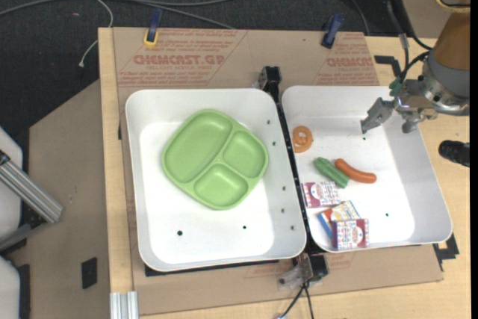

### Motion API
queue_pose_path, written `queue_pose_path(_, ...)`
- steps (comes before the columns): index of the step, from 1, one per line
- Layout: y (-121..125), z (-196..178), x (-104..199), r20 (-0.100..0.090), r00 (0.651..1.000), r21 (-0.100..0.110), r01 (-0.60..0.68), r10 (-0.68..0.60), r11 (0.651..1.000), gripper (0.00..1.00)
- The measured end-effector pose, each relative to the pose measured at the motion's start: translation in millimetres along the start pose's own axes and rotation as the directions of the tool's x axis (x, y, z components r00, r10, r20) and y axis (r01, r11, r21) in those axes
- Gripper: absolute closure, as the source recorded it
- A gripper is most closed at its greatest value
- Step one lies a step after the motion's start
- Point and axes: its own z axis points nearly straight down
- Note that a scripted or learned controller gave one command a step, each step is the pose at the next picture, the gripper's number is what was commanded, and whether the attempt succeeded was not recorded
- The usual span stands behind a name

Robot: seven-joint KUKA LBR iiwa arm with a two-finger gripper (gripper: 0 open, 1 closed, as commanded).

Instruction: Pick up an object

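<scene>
Right bin (418, 198): lower-left crowded with the orange ring (302, 138), green pepper (329, 170), hot dog (356, 172) and two cartons (337, 217) (packed close together). Right half and upper middle of its floor lie bare. Left bin (149, 228): green divided plate (215, 158) fills the centre; margins open, widest along the bottom.

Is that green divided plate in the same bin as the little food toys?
No, the green plate lies in the left bin; the toy foods, like the sausage, lie in the right bin.

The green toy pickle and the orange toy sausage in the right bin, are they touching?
Touching. The camera view shows the green toy pickle and the orange toy sausage meeting at their upper ends, forming a V.
</scene>
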Motion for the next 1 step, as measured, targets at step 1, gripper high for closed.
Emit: queue_pose_path(1,1.1,-1.9,0.0,0.001,1.0,-0.004,0.001,-0.001,1.0,0.0)
